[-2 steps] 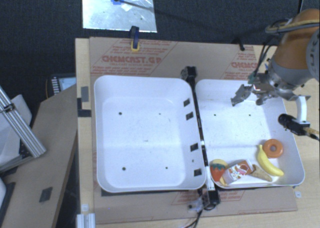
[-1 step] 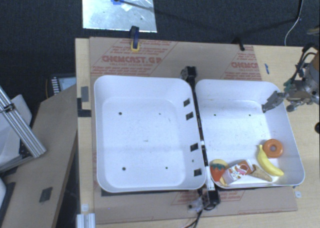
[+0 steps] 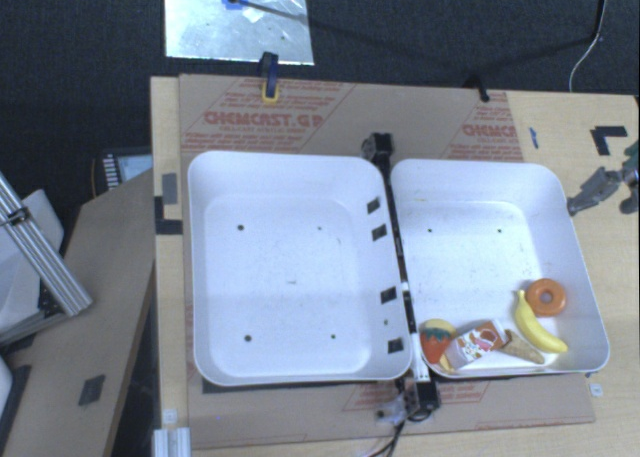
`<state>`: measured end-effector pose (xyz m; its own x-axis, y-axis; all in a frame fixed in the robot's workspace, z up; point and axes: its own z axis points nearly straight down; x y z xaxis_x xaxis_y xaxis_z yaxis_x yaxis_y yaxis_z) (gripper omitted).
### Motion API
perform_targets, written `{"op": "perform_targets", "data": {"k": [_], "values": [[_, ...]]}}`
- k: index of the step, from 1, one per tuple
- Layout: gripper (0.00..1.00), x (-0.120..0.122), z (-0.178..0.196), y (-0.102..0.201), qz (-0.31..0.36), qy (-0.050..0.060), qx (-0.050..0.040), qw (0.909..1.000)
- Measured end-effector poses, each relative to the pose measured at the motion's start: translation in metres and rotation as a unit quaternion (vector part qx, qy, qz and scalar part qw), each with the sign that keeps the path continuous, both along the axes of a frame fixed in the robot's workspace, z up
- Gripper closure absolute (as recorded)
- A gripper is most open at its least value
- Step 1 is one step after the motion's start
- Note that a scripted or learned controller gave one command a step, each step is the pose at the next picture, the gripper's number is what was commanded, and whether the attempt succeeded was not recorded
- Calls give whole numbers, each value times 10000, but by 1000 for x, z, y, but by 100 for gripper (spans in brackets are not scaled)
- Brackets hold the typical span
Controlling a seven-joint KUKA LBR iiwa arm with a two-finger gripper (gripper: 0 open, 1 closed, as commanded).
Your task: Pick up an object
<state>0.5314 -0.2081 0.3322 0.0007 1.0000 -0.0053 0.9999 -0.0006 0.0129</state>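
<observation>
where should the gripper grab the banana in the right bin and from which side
Best guess: take the banana across its middle, coming straight down from above. It lies flat along the right bin near the front right corner, and its curved body is narrow across. The doughnut sits close by its upper end and a small packet by its lower end, so the mid-section looks freest.

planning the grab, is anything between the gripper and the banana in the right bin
Nothing visible. The gripper sits outside the right bin's far right rim; the banana lies uncovered near the front corner, beside the orange ring.
</observation>
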Motion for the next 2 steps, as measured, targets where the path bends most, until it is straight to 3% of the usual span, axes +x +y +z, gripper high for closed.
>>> {"op": "perform_targets", "data": {"k": [1,2], "values": [[0,-13,137,58,56,-35,9,10000],[0,-41,208,130,62,5,27,10000]]}}
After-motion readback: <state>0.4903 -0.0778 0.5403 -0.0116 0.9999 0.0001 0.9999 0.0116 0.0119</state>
